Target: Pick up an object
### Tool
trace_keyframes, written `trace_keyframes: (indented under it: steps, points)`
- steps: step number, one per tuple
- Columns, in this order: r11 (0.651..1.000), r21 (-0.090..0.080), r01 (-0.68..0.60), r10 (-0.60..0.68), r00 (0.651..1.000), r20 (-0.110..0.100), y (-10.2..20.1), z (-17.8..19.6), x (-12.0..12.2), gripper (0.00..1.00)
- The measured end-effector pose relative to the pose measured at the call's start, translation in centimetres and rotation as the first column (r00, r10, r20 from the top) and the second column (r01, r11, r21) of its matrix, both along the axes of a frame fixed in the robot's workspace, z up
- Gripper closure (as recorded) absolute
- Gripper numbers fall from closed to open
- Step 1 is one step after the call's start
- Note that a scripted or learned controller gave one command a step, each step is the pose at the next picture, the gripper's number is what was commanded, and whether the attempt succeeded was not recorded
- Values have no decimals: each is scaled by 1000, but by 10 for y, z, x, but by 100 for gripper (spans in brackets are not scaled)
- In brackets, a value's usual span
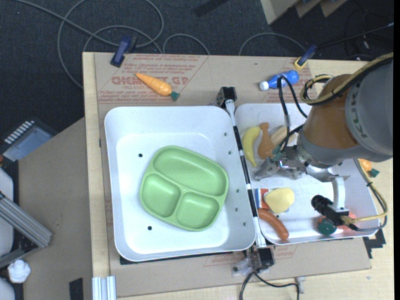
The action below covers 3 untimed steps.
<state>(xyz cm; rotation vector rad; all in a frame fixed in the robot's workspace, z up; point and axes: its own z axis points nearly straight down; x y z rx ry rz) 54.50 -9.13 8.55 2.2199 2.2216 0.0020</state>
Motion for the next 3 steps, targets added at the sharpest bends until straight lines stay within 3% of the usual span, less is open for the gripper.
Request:
trace_keyframes:
  steps: [1,2,3]
  points:
    - [1000,-1,1,-1,1000,-1,-30,-1,66,0]
    - [1000,-1,3,-3,1000,-3,-73,-1,-34,0]
    - [1000,1,3,-3,1000,-12,-81,-2,103,0]
